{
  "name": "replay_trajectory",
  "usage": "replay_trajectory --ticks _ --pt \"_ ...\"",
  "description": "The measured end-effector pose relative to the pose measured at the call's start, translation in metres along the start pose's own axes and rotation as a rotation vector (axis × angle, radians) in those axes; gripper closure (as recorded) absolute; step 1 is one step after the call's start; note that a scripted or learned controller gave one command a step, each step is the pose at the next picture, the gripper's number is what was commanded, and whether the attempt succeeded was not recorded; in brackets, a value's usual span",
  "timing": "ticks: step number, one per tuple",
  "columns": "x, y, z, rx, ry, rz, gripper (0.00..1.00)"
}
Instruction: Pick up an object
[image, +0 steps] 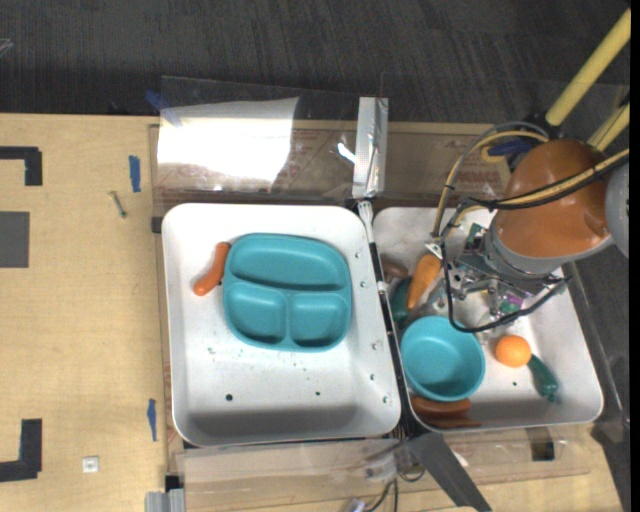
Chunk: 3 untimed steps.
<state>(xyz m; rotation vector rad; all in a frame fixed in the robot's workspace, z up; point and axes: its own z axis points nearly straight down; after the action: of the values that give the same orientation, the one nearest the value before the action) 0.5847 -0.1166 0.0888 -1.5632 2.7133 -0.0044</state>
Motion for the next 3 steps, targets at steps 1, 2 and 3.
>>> replay_trajectory --ticks 1,2,3 --pt "-0.003 -0.002 -0.013 0.008 -0.009 0.003 1.00" --pt "-0.003 -0.002 -0.012 0.006 -0.009 0.003 0.00" --pt "-0.009 0.007 0.000 0.003 0.002 0.060 0.00"
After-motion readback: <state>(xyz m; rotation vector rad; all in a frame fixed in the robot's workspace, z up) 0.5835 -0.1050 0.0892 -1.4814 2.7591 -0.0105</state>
